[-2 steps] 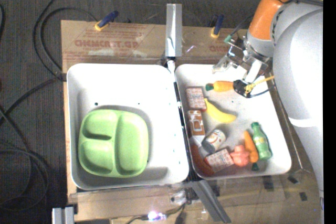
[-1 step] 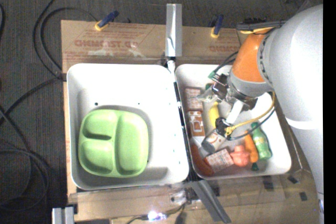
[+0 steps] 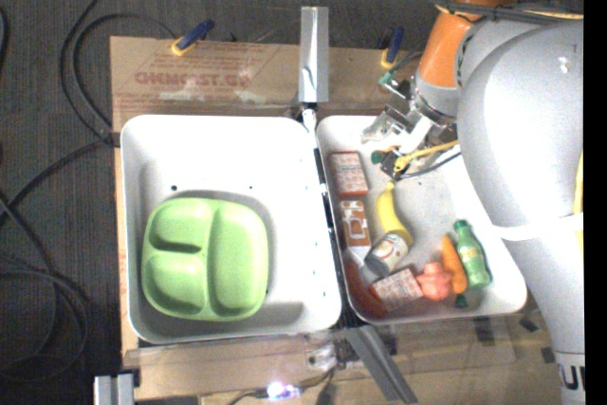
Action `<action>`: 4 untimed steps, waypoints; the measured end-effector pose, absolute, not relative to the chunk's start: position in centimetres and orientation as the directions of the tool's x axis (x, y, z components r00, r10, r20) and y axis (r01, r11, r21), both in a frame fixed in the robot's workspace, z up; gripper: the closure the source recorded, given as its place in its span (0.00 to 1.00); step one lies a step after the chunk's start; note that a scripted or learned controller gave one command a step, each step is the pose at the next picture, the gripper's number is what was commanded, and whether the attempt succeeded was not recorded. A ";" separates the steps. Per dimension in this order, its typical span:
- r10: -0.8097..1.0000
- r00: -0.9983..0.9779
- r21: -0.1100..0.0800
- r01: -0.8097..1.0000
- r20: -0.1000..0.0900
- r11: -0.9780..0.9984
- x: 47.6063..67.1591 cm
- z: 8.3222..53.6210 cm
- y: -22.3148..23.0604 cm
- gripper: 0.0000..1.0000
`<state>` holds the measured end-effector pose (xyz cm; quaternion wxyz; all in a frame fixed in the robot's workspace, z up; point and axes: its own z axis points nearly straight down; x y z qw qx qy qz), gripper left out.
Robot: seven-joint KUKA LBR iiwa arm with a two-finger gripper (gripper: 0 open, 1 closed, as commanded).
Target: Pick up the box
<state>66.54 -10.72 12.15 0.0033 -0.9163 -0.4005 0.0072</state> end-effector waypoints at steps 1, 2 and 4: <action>0.549 0.836 0.012 0.549 0.006 -0.836 59.1 9.1 -10.2 0.00; 0.432 0.902 0.002 0.432 -0.005 -0.902 65.0 26.5 -11.7 0.00; 0.508 0.862 -0.001 0.508 -0.007 -0.862 64.6 11.7 -9.5 0.00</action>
